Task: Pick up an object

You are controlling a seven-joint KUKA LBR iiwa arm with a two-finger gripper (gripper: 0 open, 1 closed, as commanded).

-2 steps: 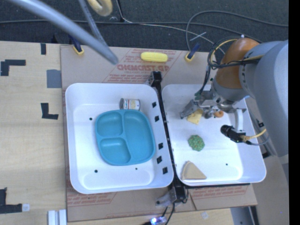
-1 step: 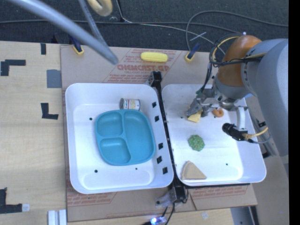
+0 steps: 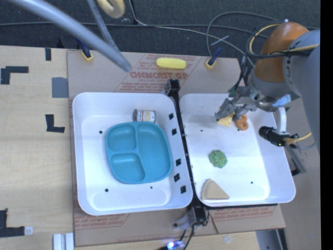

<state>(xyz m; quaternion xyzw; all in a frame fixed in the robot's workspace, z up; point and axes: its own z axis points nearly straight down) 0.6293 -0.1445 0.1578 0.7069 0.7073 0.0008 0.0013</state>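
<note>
My gripper (image 3: 229, 113) sits low in the right bin (image 3: 270, 191), apparently touching a yellow piece (image 3: 225, 121); finger state indeterminate; orange item (image 3: 241, 123) just beside, green ball (image 3: 218, 158) nearer the camera

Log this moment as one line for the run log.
tool over right bin | beside yellow piece, orange piece | green piece untouched

We see a divided plate (image 3: 138, 153) and a small can (image 3: 143, 115) behind it in the left bin (image 3: 83, 139); in the right bin (image 3: 270, 181), a broccoli floret (image 3: 218, 158) lies behind a sandwich wedge (image 3: 213, 190).
</note>
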